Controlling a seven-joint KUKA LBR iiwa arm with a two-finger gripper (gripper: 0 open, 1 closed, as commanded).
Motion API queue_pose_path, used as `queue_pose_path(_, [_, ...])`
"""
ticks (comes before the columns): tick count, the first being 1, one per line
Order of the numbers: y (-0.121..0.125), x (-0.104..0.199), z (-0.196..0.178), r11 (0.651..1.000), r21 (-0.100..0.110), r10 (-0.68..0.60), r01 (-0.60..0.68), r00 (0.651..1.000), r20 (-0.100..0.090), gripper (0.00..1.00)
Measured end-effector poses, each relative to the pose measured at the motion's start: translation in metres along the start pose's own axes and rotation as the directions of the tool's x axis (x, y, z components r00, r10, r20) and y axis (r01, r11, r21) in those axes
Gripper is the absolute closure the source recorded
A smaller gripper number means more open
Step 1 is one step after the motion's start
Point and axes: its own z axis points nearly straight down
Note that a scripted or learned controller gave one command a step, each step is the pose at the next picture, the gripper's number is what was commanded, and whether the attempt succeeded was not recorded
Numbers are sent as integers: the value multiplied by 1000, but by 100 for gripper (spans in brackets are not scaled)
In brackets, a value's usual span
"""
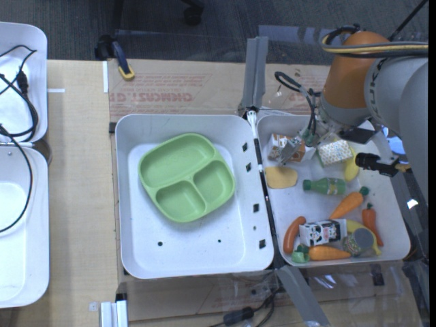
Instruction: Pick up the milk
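**Milk lies toward six o'clock from the end effector, across the right bin**

The end effector (298,148) sits low in the upper-left part of the right-hand shallow white bin (402,240), among a small crumpled printed packet (279,144) at its nine o'clock and a pale speckled block (334,152) at its three o'clock. Its state cannot be told: dark parts and cable tangle together there, and nothing can be judged as held.

The small black-and-white cow-patterned milk carton (321,233) lies on its side near the bin's front edge, well apart from the end effector, at roughly its six o'clock. The carton's long axis runs about nine to three, so a grasp across its short side looks the likelier fit.

Between the two lie a tan flat biscuit-like piece (281,177) and a green plastic bottle (324,186) on its side. Crowding the carton: a red-orange sausage-shaped toy (294,231) touching or just beside its nine o'clock end, an orange carrot (349,205) at its one o'clock, and a long orange piece (330,253) at six o'clock.

The arm's grey bulk and orange band (354,70) cover the bin's upper-right corner. The left bin (136,251) holds a green divided plate (187,176).
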Motion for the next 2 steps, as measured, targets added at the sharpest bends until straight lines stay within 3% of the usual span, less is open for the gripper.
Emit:
queue_pose_path(1, [-1, -1, -9, 1000, 5, 1, -1, 1000, -2, 100])
queue_pose_path(2, [20, 61, -142, 997, 0, -79, 79, 997, 1, 100])
